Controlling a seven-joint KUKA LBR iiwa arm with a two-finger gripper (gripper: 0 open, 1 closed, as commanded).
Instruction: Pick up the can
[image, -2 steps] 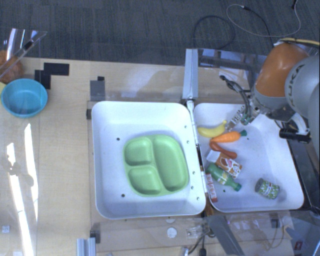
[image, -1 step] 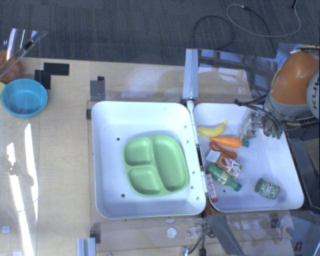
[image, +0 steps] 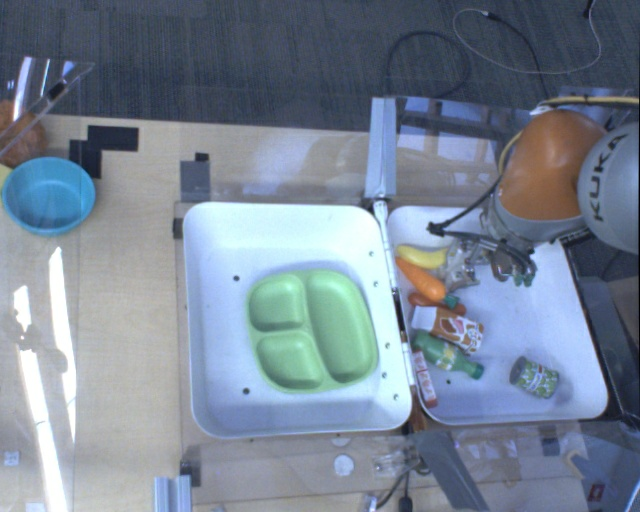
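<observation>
Green-labelled can (image: 534, 377) lies on its side near right bin's (image: 585, 330) front corner; gripper (image: 497, 262) partly under the wrist, closure cannot be told.

Grey KUKA arm (image: 610, 190), black lettering on casing, glossy orange wrist band, dark metal pincer (image: 497, 262).

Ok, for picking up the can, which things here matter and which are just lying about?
Belongs to the job:
- can, lying in the right bin
- gripper, over the right bin's upper part, well away from the can

Just lying about:
- banana
- carrot
- carton
- green bottle
- green tray in the left bin
- blue bowl
</observation>
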